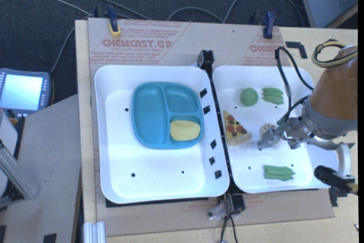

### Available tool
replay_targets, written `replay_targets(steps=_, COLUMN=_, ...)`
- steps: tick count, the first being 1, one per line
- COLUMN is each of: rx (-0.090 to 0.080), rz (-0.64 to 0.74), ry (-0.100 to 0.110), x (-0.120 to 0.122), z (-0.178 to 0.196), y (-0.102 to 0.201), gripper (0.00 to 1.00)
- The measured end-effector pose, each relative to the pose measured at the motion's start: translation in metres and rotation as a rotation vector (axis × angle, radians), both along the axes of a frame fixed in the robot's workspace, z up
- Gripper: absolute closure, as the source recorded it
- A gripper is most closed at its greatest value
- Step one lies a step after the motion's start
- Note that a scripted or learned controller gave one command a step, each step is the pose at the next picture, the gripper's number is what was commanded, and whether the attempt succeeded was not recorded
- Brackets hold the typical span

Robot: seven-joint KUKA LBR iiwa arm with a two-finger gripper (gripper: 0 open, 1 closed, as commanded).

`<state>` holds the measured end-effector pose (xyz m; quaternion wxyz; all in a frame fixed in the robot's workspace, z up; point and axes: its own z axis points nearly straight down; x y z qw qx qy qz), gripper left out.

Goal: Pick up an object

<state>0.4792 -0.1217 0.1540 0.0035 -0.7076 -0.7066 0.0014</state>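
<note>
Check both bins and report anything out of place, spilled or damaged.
Nothing stands out. The blue divided plate sits flat in the left bin with a yellow piece in one compartment. In the right bin, the pizza slice, green ball and two green pods lie apart, intact. The gripper is low by a small tan piece.

My arm [335,97] reaches in from the right edge of the frame, its orange band uppermost and the grey wrist section below it at centre right. Black cables loop across my upper side. My gripper [268,139] extends leftward from the wrist, low in the right-centre of the frame, its metal tip pointing toward the middle. How my fingers stand is unclear.
</note>
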Motion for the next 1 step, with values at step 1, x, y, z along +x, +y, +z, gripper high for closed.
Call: replay_targets(steps=1, rx=0.0, rz=0.0, ry=0.0, x=0.0002, z=-0.0442, y=-0.005, gripper=0.0)
